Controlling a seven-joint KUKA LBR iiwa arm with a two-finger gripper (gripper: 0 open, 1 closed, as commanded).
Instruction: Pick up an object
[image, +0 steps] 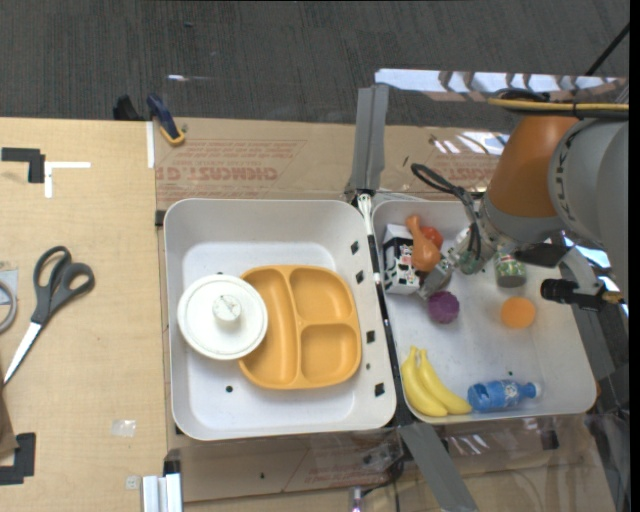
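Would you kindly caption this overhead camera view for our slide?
KUKA gripper low in the right bin beside a purple ball; yellow divided plate in the left bin.

Arm (590, 180) is built from smooth rounded grey casings, glossy, with highlights seen on top. A bulbous orange band (530, 165) is fitted directly above the wrist. Below the orange band, a darker metallic wrist section is seen, narrowing to the gripper (462, 262). A black cable (440, 180) is looped beside the orange band.
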